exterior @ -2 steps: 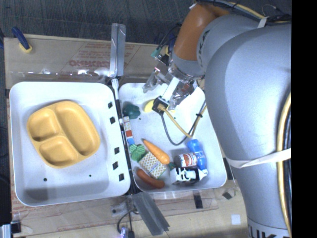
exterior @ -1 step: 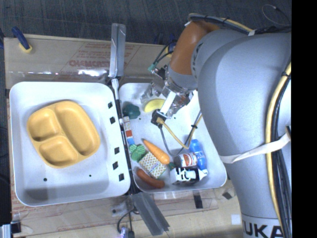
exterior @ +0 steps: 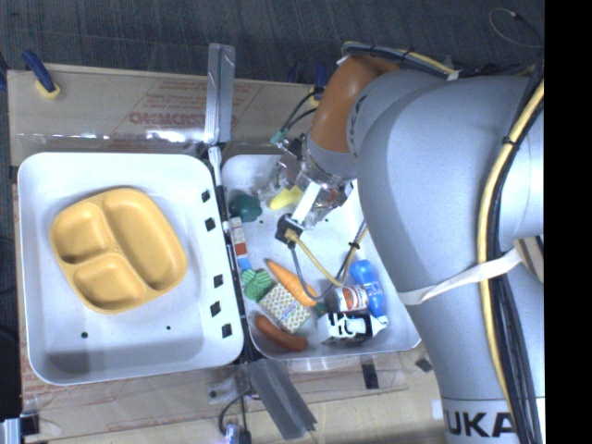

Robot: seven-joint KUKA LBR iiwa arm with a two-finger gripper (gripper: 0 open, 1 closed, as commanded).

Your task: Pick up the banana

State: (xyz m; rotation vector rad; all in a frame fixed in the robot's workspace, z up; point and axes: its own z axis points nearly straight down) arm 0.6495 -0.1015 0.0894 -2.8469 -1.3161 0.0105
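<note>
The bench is topped with a brown board (exterior: 111,100), and dark floor runs beyond its far edge. A blue-handled clamp (exterior: 41,72) grips the board's far left corner. Two shallow white bins sit side by side on it.

In the camera view, the left bin (exterior: 55,340) holds a yellow divided plate (exterior: 116,246) with three compartments, lying flat towards the bin's far left side. The right bin (exterior: 398,340) is crowded. Along its near side lie a reddish-brown sausage (exterior: 279,336), a green-and-white checkered piece (exterior: 285,308), and an orange carrot (exterior: 289,283) set at a slant just above it. A green thing (exterior: 254,285) lies beside the carrot on the left. To the right are a blue bottle (exterior: 366,280), a small can with a red label (exterior: 350,299) touching it, and a black-and-white thing (exterior: 347,326) just below the can. A dark teal thing (exterior: 245,206) lies against the bin's left wall, near the far end.

The grey arm (exterior: 435,183) reaches in from the right and bends down over the far part of the right bin, its orange band (exterior: 338,100) above the wrist. The gripper (exterior: 305,191) hangs low there. The banana (exterior: 285,198) shows as a yellow patch right at the gripper's left edge, between it and the teal thing, partly hidden by the tool. I cannot tell whether the gripper is open or closed, nor whether it has hold of the banana.
</note>
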